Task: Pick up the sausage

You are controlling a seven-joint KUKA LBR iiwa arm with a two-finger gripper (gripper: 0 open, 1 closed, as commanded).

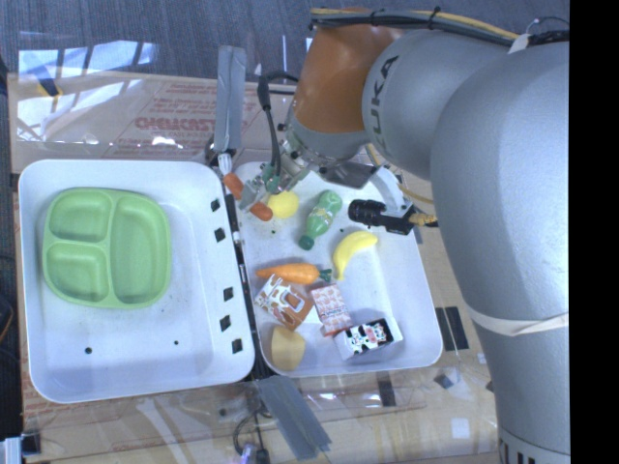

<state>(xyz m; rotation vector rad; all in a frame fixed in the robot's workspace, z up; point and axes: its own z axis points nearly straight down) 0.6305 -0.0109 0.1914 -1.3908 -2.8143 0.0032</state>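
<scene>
Pincer (259,193) over sausage (262,212) in right white bin (418,298), grip state unclear.

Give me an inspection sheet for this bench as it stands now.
Surface: two white bins side by side; left bin, right bin.
Job's things: sausage, reddish, at right bin's upper left corner.
Clutter: green divided plate in left bin; lemon, green bottle, banana, carrot, two small cartons, cow-print carton, potato.
Tool: tool low beside the sausage; grip unclear.
Cables: yellow and black cables along arm.
Surroundings: cardboard behind bins.
</scene>
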